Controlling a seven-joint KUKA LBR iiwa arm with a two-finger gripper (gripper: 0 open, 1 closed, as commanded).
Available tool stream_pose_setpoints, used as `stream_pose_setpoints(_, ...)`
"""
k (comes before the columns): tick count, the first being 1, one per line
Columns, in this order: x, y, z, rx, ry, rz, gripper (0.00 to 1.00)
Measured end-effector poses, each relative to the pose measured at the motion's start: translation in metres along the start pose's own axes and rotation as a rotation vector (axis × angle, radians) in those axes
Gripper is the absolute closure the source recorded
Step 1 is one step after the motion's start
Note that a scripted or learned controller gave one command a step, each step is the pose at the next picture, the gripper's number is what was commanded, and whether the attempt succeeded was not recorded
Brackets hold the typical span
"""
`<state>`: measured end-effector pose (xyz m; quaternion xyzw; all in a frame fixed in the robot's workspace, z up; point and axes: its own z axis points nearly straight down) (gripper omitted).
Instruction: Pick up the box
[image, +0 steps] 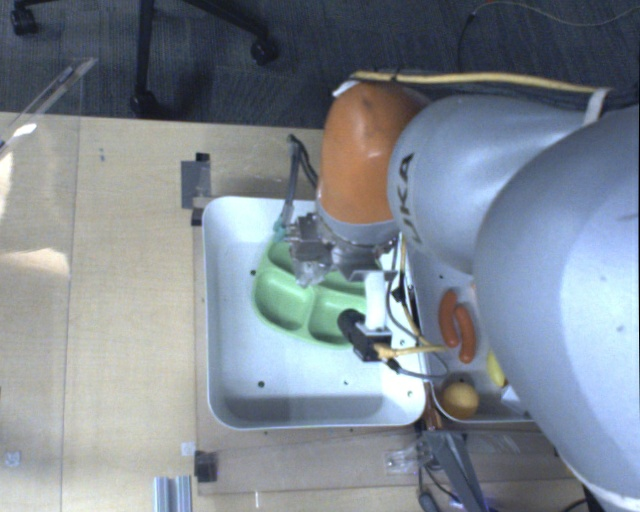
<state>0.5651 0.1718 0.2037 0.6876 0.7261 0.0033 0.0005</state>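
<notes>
White bin (232, 330) under arm (480, 190) lettered "KUKA".

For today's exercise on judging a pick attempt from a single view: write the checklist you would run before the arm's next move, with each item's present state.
1. Box located: cannot tell; no box is identifiable.
2. Gripper over the left bin: ok.
3. Item beneath is the target: not ok; it sits above a green divided tray.
4. Something held: cannot tell.
5. Right bin contents checked: not ok; the arm covers most, showing a yellow round item and an orange item.
</notes>
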Motion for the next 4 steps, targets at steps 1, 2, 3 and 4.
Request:
stream_pose_setpoints(1,0.061,-0.061,-0.005,0.004,-0.002,-0.02,1.0)
stream_pose_setpoints(2,0.054,-0.055,0.039,0.007,-0.005,0.334,1.0)
stream_pose_setpoints(3,-0.008,-0.069,-0.107,0.0,-0.002,0.214,1.0)
stream_pose_setpoints(4,0.065,-0.075,-0.015,0.005,-0.003,0.046,1.0)
